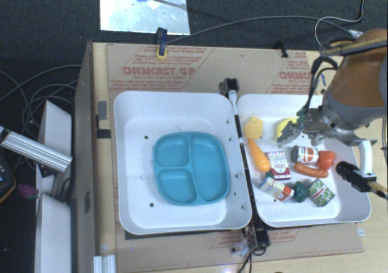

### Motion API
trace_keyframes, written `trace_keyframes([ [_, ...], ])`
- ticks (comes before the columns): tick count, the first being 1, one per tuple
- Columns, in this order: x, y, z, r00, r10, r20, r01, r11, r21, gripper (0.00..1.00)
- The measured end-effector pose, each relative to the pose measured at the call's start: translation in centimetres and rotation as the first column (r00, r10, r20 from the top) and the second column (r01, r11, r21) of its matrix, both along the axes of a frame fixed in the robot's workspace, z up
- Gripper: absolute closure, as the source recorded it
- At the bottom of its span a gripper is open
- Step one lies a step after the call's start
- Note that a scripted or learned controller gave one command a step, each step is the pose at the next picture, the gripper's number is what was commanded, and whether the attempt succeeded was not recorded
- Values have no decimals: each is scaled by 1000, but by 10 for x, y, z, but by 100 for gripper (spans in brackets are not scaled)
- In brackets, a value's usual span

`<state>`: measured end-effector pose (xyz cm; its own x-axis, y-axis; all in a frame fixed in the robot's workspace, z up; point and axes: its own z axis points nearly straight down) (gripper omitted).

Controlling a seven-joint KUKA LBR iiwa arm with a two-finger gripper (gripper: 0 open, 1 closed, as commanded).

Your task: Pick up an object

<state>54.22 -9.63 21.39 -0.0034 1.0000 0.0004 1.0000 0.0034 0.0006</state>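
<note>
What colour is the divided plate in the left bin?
Light blue plate, seen clearly in the camera view.

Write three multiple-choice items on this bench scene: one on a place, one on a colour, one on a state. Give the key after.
1. Where does the divided tray lie?
A. in the left bin
B. in the right bin
C. on the floor

2. What colour is the divided tray?
A. red
B. light blue
C. black

3. How does the carrot stand in relation to the gripper?
A. it hangs between its fingers
B. it lies in the right bin, apart from the gripper
C. it rests on the divided tray

Key: 1 A, the tray fills the left bin's floor; 2 B, it is pale blue; 3 B, the carrot lies near the bins' shared wall, left of and below the gripper.
</note>
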Motion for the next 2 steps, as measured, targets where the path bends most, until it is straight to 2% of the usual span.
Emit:
trace_keyframes([
  [1, 64, -17, -51, 1000, 1, 0, -1, 1000, 0, 0],
  [2, 20, -32, -114, 1000, -2, 2, 2, 1000, -1, 0],
])
